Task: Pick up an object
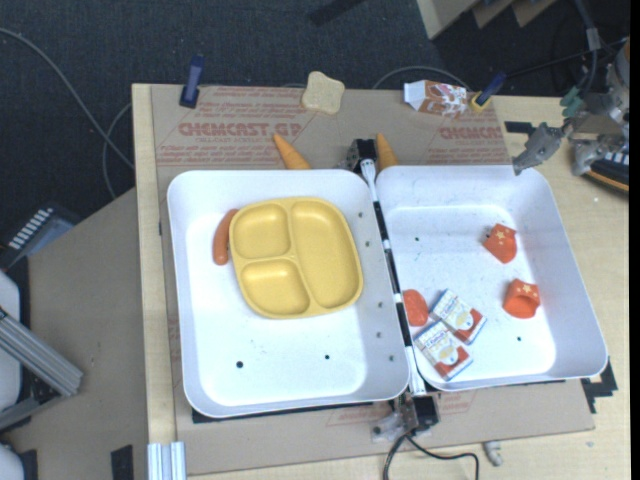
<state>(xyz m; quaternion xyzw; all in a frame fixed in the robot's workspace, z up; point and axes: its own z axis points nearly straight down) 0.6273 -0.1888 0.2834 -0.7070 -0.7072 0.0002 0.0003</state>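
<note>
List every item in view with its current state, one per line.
Yellow divided plate: flat in the left bin, right side up.
Hot dog: lying against the plate's left edge.
Two red pieces: loose in the right bin, apart.
Two small cartons: lying side by side near the right bin's front.
Bread slice: on the bench behind the bins.
End effector: above the right bin's far corner, holding nothing visible.

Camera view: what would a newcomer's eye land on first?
The yellow three-compartment plastic plate in the left white bin draws the eye first, with an orange sausage-shaped toy tucked against its left edge. Next come the right white bin's scattered pieces: two red-orange chunks toward the right, and two small printed cartons near the front left. The tool sits just past that bin's far right corner.
</note>
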